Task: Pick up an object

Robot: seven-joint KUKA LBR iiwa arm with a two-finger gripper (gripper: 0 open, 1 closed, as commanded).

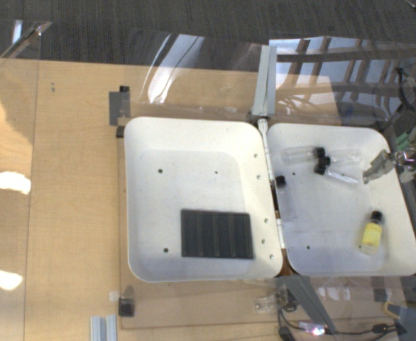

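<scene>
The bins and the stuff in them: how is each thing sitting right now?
Left bin: holds the dark ribbed pad.
Dark ribbed pad: lying flat near the front.
Right bin: holds bottles.
Yellow bottle: lying down, black cap on, apart from the others.
Clear bottles: lying on their sides, black caps on, close together.
Gripper: low at the right bin's far right side, holding nothing visible.

Bright, even light falls on the bench [59,190]. Two hard white glare patches sit on the wood at the left edge. A clear screen [194,69] behind the bins carries pale curved reflections. The white bins [194,148] look slightly washed out, with soft shadows. The picture is mildly soft and grainy overall.
</scene>
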